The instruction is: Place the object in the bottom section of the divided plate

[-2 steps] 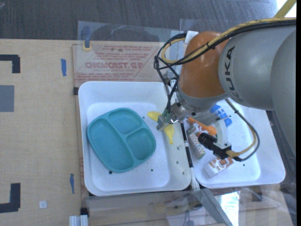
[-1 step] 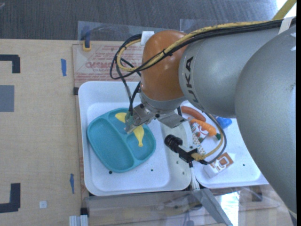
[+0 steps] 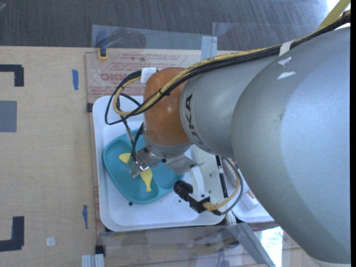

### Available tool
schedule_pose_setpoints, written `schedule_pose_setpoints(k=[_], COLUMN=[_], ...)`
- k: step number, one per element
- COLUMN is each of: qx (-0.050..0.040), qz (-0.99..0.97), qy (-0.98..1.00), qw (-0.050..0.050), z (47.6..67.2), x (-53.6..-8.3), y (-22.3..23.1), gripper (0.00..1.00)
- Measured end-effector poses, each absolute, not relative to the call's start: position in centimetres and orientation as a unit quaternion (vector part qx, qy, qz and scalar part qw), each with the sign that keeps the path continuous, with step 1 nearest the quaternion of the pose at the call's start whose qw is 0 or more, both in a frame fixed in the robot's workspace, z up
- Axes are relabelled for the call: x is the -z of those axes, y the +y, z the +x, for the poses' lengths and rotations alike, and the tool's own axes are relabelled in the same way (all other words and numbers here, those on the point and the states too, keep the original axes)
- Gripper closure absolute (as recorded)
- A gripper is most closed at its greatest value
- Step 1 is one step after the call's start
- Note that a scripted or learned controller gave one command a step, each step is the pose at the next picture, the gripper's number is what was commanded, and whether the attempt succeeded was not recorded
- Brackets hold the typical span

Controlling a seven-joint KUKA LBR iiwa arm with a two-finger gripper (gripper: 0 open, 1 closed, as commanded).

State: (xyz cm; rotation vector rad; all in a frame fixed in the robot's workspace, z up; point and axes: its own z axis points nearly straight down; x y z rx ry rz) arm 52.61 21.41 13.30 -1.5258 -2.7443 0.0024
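A teal divided plate (image 3: 117, 177) lies in the left white bin (image 3: 111, 216). A yellow object (image 3: 146, 181) shows on the plate's lower middle part, and more yellow (image 3: 125, 158) peeks out to its upper left. My gripper (image 3: 136, 168) is down on the plate between these two yellow patches and hides what joins them. Whether they are one piece cannot be told. The orange band (image 3: 164, 110) and the grey arm cover the plate's right side and its dividers.
The arm's bulk (image 3: 267, 132) hides most of the right bin (image 3: 253, 210) and the right half of the left bin. Black cables (image 3: 125, 107) loop over the bin's upper part. A black connector (image 3: 186, 196) hangs beside the plate. The wooden bench (image 3: 44, 149) lies to the left.
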Motion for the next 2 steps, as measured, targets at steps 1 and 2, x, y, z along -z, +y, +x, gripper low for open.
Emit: schedule_pose_setpoints(k=[1,2], qx=[-0.0004,0.0007], qz=[-0.486,-0.45], qy=[-0.874,-0.893], qw=[0.0,-0.001], z=[52.7,54.5], x=[-13.3,-25.6], y=[21.4,21.5], gripper=[0.0,0.0])
